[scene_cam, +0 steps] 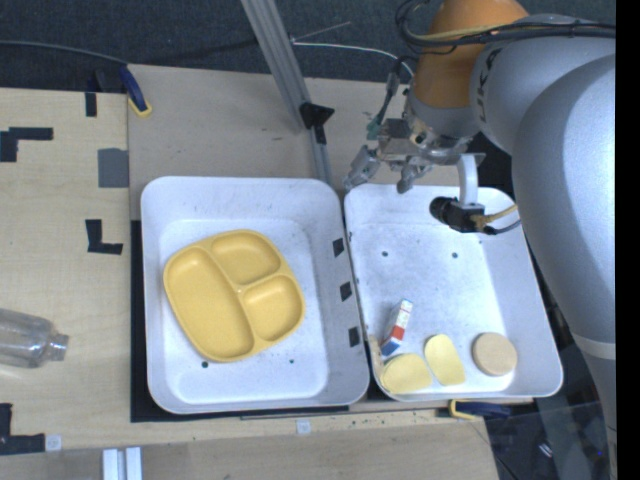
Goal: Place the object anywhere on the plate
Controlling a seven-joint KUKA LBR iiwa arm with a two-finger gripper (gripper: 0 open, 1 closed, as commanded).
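**Q:** Gripper (384, 176) status at that frame?

**A:** Sat over the far rim of the right bin (520, 268), near the divide between the two bins. Two fingers (358, 172) were spread apart, nothing between them. Arm (560, 118) came in from the right, orange band (470, 43) just above the wrist.

**Q:** Where were the objects?

**A:** All at the near end of the right bin, well apart from the gripper. Small tube (398, 328) with red and blue markings lay tilted. Just beside it, a yellow piece (405, 373) in the near-left corner, then a second yellow piece (445, 359), then a tan round disc (494, 354). Two yellow pieces looked touching; couldn't tell for sure.

**Q:** Plate?

**A:** Yellow plate (232, 293) with three compartments lay flat in the left bin (160, 208), roughly centred, nothing on it.

**Q:** Anything else?

**A:** Clear plastic bottle (28, 339) on its side on the bench (60, 218), left of both bins. Metal post (275, 43) slanted down toward the bins' far edge.
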